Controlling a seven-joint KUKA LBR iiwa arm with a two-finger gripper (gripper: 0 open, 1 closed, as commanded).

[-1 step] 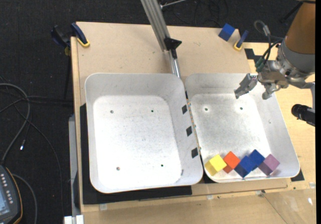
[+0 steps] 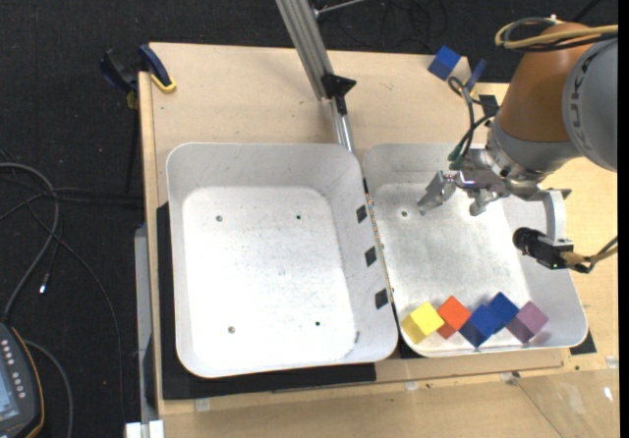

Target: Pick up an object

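You have a light wooden bench [image 2: 246,97] carrying two shallow white bins side by side: the left bin [image 2: 263,251] and the right bin [image 2: 462,259], edges touching. A small blue block [image 2: 445,62] lies on the bench's far right, near a clamp [image 2: 154,68] at the far-left corner.

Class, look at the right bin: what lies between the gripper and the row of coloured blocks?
Bare speckled bin floor in the camera view; the gripper hangs above it, the blocks lie along the near wall.

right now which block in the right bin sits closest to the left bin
The yellow block. It ends the row along the bin's near wall, with the orange, blue and purple blocks farther right.
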